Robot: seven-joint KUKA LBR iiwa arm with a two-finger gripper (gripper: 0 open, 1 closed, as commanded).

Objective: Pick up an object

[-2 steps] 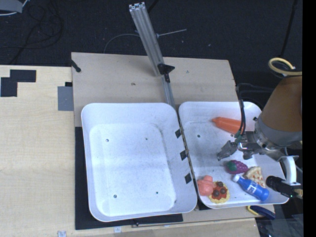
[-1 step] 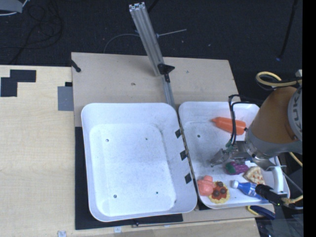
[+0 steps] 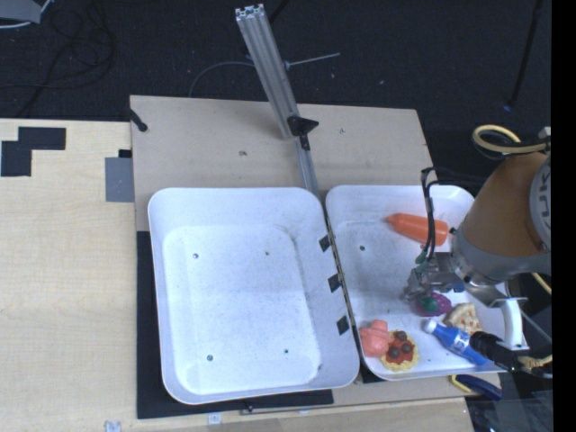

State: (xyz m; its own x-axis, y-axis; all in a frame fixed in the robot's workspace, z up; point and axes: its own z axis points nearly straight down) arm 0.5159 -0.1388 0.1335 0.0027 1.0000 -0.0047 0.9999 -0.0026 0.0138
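- A small purple-and-green toy object point(image 3: 436, 303), rounded and plastic-looking, lies in the right white bin point(image 3: 360, 207), directly below the gripper point(image 3: 423, 282) and touching or nearly touching its tip.
- The grey two-finger gripper reaches down into the right bin's middle, at the end of the grey arm with its orange band point(image 3: 504, 212), which enters from the right edge of the view.
- Whether the jaws are spread or pressed together cannot be told; the fingertips merge with the dark shape of the toy beneath them.
- An orange carrot-shaped toy point(image 3: 416, 227) lies near the right bin's far side, just above the gripper and apart from it.
- A pink-red lumpy toy point(image 3: 375, 337) rests at the near edge of the right bin, close to the divider between the bins.
- Just beside it sits a round yellow tart-like toy with dark red berries on top point(image 3: 399, 350).
- A blue bottle-shaped toy with a white cap point(image 3: 453, 338) lies slanted in the near right corner, beside a small tan-and-white object point(image 3: 463, 316).
- The left white bin point(image 3: 171, 219) sits side by side with the right one, showing its speckled white floor.
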